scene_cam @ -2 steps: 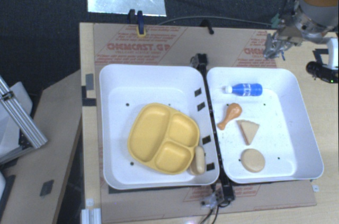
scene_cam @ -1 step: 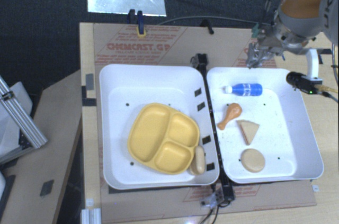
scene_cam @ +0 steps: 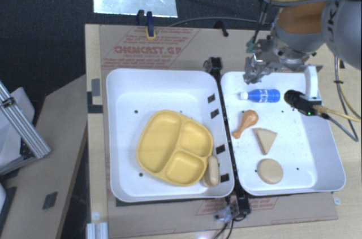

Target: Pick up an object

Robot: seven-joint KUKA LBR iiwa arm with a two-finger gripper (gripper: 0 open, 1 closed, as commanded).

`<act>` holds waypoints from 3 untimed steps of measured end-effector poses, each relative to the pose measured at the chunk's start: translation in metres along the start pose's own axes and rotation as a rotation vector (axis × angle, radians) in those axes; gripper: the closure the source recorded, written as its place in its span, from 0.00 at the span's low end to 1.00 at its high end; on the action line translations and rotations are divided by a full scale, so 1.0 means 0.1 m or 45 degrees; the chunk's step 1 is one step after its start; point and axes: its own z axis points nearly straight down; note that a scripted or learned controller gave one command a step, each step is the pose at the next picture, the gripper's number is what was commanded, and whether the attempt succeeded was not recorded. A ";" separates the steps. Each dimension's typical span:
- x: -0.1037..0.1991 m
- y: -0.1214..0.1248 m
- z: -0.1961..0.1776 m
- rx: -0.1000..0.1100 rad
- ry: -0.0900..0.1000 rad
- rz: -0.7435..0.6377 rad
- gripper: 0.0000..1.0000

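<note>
My gripper [scene_cam: 254, 75] hangs over the back left corner of the right bin [scene_cam: 328, 153], just above and behind a small blue bottle [scene_cam: 263, 95] that lies on its side with its white cap to the left. Nothing shows between the gripper and the bottle. In front of the bottle lie an orange drumstick-shaped toy [scene_cam: 244, 122], a tan wedge [scene_cam: 264, 139] and a round tan disc [scene_cam: 270, 170].
The left bin [scene_cam: 130, 91] holds a yellow divided tray [scene_cam: 173, 147] with a beige roll [scene_cam: 212, 170] against its front right edge. A black divider [scene_cam: 226, 130] runs between the bins. Cardboard lies under both bins.
</note>
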 end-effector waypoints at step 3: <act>1.28 -0.71 0.36 0.002 0.000 0.000 1.00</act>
